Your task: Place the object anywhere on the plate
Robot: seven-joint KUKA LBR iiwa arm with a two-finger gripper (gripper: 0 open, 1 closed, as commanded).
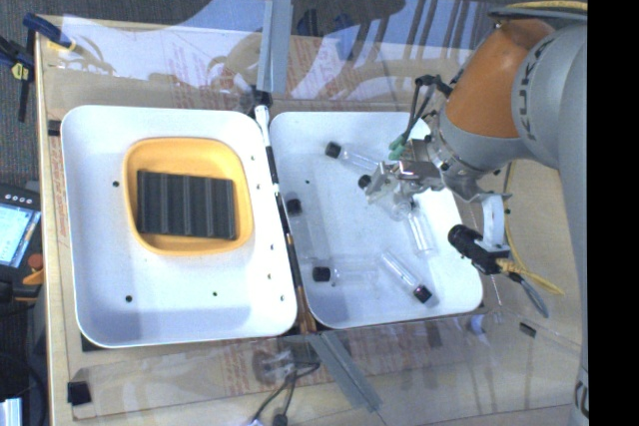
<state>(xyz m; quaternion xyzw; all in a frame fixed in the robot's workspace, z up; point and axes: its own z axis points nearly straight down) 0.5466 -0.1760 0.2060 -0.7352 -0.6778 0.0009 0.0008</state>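
A yellow plate (186,154) lies in the left bin (90,284), with a dark ribbed block (187,205) resting on it. Several clear tubes with black caps lie scattered in the right bin (310,165): one (342,154) near the back, one (341,271) near the front edge, one (406,276) at the front right, and one (420,233) right of centre. My gripper (391,179) hangs low over the right bin's middle-right, just above or touching another clear tube whose black cap (365,182) pokes out to its left. The wrist hides what lies under it.
A small loose black cap (293,207) lies by the right bin's left wall. A ridge (272,185) divides the two bins. The arm's orange band (494,85) and cabling (479,249) overhang the right bin's right side. Bare white floor surrounds the plate.
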